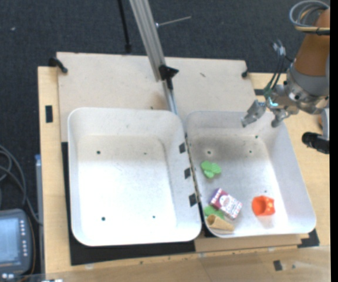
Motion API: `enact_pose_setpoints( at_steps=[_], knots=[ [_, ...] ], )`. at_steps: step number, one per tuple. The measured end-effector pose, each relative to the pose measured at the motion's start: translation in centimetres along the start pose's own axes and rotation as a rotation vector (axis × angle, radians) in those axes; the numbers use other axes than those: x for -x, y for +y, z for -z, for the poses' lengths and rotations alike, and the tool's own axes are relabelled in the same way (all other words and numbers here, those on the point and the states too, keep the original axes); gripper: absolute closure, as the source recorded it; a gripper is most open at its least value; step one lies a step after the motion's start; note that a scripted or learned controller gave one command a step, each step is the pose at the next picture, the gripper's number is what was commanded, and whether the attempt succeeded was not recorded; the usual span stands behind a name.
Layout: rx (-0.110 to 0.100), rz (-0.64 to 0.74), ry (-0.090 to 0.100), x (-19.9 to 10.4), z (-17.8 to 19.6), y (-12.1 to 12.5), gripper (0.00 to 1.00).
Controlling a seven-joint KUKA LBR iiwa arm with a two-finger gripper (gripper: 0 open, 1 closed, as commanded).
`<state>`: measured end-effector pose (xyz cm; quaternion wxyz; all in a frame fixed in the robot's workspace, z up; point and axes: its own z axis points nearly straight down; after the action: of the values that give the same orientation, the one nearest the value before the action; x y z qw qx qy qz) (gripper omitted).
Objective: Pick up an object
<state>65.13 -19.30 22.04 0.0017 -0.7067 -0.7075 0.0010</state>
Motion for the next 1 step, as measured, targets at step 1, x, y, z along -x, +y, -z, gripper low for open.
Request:
enact_pose_setpoints(
  at_steps=[1],
  knots=[
    [0.004,0.003,-0.004,0.05,0.36,0.08,0.00]
  ],
)
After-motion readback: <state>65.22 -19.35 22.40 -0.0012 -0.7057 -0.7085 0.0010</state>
